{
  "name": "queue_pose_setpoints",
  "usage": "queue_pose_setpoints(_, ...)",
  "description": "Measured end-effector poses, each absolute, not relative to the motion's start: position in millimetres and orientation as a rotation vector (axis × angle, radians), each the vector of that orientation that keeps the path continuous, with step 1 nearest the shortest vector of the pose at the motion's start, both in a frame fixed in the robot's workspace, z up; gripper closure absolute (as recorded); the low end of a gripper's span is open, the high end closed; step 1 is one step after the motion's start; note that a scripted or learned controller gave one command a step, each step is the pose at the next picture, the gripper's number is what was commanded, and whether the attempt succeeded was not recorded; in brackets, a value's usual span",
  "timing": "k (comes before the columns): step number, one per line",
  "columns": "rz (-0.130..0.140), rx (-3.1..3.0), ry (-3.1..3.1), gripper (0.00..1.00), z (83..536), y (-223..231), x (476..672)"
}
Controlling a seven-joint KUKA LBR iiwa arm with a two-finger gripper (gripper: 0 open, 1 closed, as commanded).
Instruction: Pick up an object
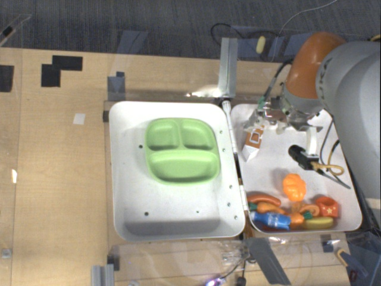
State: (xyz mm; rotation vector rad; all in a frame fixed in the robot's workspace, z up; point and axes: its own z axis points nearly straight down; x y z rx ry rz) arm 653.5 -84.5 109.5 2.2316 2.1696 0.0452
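beside the gripper, toys crowd the bin's near edge

green divided plate in left bin; upright

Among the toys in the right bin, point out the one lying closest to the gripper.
The white carton with brown print, lying right under the gripper at the bin's far left. The orange toy, blue toy and red cup lie clustered at the near edge.
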Motion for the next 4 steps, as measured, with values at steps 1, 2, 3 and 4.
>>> queue_pose_setpoints(1, 0.046, 2.231, 2.169, 0.0, 109.6, -84.3, 653.7)
queue_pose_setpoints(2, 0.043, 2.213, 2.191, 0.0, 109.4, -88.2, 656.5)
queue_pose_setpoints(3, 0.052, 2.22, 2.164, 0.0, 109.6, -85.6, 650.4)
queue_pose_setpoints(4, 0.053, 2.162, 2.22, 0.0, 109.8, -87.0, 651.0)
